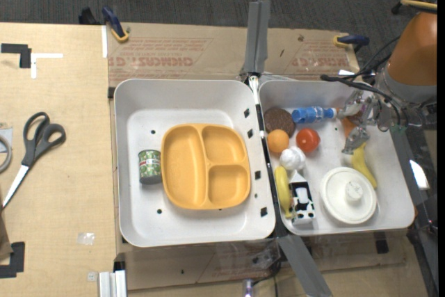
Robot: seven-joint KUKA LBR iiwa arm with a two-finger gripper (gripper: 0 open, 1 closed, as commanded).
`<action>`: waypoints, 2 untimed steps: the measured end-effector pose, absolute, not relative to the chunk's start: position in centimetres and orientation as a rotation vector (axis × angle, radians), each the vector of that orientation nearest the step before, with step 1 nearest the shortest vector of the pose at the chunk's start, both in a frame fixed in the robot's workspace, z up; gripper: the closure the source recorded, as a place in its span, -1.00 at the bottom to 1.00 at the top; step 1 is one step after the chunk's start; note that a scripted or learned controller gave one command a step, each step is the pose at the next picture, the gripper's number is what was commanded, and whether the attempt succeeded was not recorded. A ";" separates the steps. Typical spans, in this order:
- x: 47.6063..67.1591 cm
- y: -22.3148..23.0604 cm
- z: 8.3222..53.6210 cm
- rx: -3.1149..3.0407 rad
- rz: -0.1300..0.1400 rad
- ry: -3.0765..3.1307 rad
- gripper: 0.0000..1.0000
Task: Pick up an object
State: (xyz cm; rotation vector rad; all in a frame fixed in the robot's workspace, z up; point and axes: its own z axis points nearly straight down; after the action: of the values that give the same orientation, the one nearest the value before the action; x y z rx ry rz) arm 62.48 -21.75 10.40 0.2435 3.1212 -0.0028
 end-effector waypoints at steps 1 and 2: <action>62.6 -21.8 11.5 0.243 -0.005 3.115 1.00; 62.6 -21.8 11.5 0.244 -0.005 3.115 -1.00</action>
State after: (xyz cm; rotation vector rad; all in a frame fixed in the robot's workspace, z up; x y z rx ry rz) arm 62.63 -21.79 11.47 0.2436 3.1153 -0.0047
